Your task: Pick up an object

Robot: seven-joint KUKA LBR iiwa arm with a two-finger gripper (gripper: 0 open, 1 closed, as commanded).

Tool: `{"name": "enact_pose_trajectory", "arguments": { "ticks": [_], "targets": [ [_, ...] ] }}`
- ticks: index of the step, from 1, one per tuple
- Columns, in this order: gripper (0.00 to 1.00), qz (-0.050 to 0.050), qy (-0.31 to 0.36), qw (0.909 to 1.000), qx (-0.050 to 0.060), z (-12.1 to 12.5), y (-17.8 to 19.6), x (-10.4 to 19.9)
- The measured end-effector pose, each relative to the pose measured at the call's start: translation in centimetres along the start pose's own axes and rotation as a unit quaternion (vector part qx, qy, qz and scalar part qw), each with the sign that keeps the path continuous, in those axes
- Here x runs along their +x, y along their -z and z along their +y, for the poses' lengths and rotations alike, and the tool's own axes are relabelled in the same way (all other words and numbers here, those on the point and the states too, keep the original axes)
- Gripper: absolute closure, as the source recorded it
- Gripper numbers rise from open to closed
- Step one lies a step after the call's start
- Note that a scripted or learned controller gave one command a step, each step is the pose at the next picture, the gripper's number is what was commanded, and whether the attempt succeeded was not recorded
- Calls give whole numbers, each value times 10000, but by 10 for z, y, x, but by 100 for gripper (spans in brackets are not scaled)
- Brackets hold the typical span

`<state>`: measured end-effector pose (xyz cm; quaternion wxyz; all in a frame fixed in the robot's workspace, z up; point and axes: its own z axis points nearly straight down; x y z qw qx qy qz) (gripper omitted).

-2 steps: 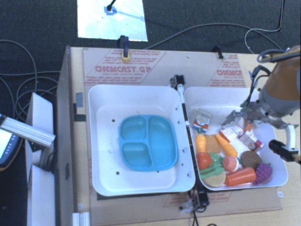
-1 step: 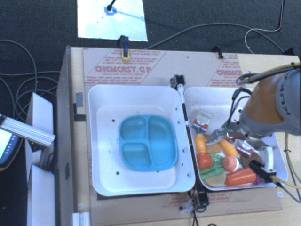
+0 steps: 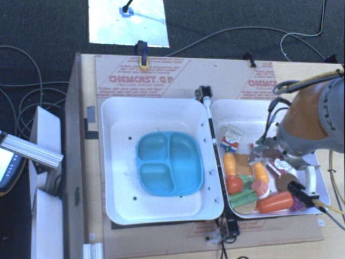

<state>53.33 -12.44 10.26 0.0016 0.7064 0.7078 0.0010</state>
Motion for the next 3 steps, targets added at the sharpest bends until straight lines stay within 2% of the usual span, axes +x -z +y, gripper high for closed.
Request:
{"name": "enact_pose_trajectory", "arguments": {
  "ticks": [1,2,3],
  "targets": [
    [100,-4,-8,10000,3,-44,62,-34],
    [0,-1,-6,10000,5,-44,62,-34],
    [0,-7,-6,10000,-25,-44,-15,-24]
  ]
}}
